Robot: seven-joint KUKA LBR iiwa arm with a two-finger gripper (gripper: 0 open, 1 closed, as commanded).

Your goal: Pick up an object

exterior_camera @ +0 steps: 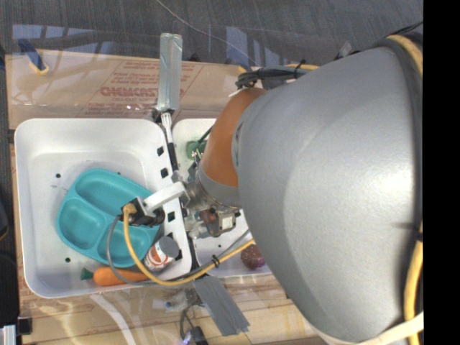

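Camera view: arm [323,192] covers most of the right bin [192,126]. The gripper [208,220] sits low over that bin, just beside the divider. Can't tell if it is open or closed, and nothing is seen held.

Pick candidates:
- Dark red round fruit [253,256], near edge of the right bin, close to the gripper.
- Small green item [195,149], far end of the right bin.
- Teal divided plate [90,210], orange carrot [115,276] and small can [162,254], all in the left bin [29,192].

The fruit looks the easiest pick. To do it well, centre over it, descend straight, stay off the bin wall and close gently, since a round thing may roll out.
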